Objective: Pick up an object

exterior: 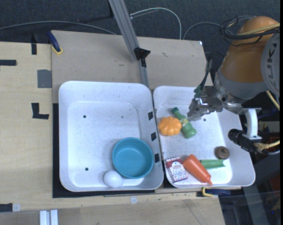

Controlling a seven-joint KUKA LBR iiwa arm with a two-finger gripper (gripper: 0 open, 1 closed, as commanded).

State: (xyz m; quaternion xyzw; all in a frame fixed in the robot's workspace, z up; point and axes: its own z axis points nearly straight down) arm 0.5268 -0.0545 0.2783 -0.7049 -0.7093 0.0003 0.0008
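**Two bins, pincer low in the right one**

Two white bins sit side by side on the table [99, 64]. The left bin [76, 97] holds a blue bowl [132, 157] near its right wall and a white ball [113, 177] touching the bowl on its near-left side.

The right bin [237, 172] holds an orange pumpkin [170, 126], a green bottle [184, 124] just beside it on the right, a carrot [197, 168], a red-and-white packet [176, 169] touching the carrot's left side, and a brown ring [221, 152].

The pincer [196, 112] is over the far part of the right bin, directly above the green bottle. Whether it is apart or together cannot be told.
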